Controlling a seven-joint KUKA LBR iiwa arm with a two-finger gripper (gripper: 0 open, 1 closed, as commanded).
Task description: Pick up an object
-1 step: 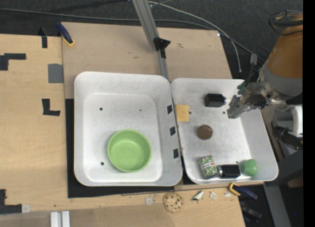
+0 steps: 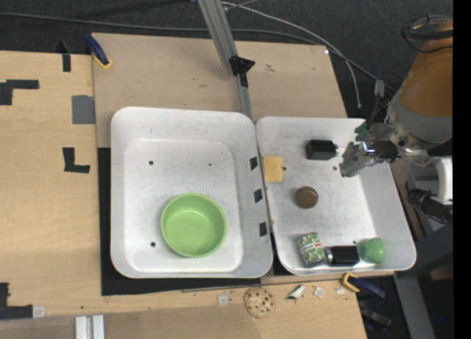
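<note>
The right bin [image 2: 346,209] holds several objects: a black block [image 2: 321,150] at the back, a tan square piece [image 2: 273,169] by the left wall, a brown round object [image 2: 307,198] in the middle, and along the front wall a green patterned box [image 2: 310,249], a black object [image 2: 343,256] and a green object [image 2: 373,251]. My gripper [image 2: 353,161] hangs over the bin's back right part, just right of the black block and apart from it. Nothing shows in its grasp.
A green bowl [image 2: 193,225] sits in the left bin [image 2: 176,128]. A slanted metal pole [image 2: 221,32] rises behind the bins. A cookie-like disc [image 2: 257,302] and small scraps [image 2: 305,292] lie on the bench in front.
</note>
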